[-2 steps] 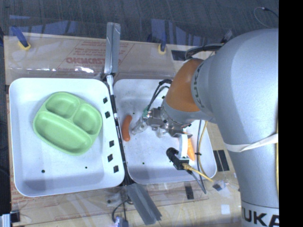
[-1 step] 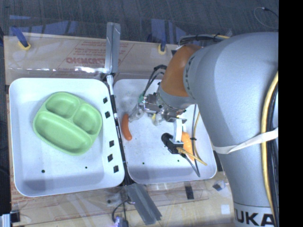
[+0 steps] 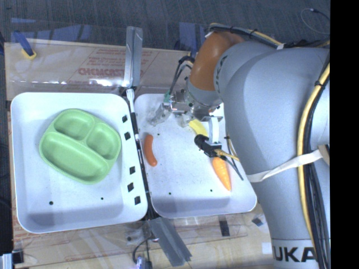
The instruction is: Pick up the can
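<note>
Hovering fingers [image 3: 168,109] above right bin [image 3: 185,200]; can orientation unclear.

The robot's arm [image 3: 275,122] was a bulky, smooth, light grey shell of rounded segments. Directly above the metal two-finger pincer [image 3: 168,110] sat a glossy orange band [image 3: 210,60] wrapping the wrist. Behind the pincer, thin black cables [image 3: 182,74] looped from the wrist housing down to the silvery mounting block. Farther back from the pincer, yellow and black cables [image 3: 310,122] ran along the grey body, bound by a pale strap [image 3: 286,166]. Farthest from the pincer, the grey base bore dark letters reading "UKA" [image 3: 295,254].
</note>
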Controlling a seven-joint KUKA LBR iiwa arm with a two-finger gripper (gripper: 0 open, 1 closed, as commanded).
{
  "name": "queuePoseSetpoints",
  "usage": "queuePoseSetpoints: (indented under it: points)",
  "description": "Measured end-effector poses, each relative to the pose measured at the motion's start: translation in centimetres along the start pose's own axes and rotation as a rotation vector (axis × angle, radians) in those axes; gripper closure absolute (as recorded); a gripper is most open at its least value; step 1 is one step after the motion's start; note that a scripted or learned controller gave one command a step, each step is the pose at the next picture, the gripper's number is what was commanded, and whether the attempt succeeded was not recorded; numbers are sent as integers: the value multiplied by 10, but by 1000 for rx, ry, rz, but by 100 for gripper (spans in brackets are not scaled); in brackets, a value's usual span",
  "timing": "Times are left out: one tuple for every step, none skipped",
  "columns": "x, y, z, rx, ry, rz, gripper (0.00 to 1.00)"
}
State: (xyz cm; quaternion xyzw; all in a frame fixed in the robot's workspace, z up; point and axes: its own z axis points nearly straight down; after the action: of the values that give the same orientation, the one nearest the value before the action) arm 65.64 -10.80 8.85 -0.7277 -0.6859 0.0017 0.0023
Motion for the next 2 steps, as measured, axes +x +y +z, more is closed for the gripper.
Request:
queuePoseSetpoints:
  points:
    - [-24, 2, -1, -3, -1, -8, 0]
    - [-42, -146, 1, 4, 3, -94, 0]
